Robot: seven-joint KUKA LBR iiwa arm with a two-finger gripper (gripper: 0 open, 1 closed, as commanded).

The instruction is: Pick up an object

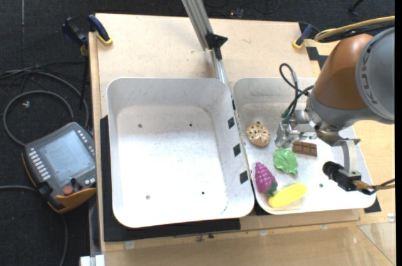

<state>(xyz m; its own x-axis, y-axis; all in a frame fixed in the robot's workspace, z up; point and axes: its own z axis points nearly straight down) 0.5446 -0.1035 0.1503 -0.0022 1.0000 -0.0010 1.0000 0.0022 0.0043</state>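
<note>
Because the pincer (286,138) sits low in the right bin (251,92) among closely packed items, the likeliest failure, as I judge it, is a miss or a double contact: it hangs just above the green leafy piece (286,161), with the brown chocolate bar (304,148) just to one side and the round cookie (257,133) near on the other. Whether it is parted or closed cannot be told from this slant, since the wrist and a dark cable (290,79) crowd it, and nothing can be seen held in it. A closing grip could nudge the bar or push the leaf flat against the bin floor and slip off. Nearer the front wall lie purple grapes (264,177) touching a yellow corn cob (287,195), close enough that picking one may drag the other. The left bin (169,152) stands beside it on the bench (151,45); a teach pendant (61,161) lies on the floor, well apart.
</note>
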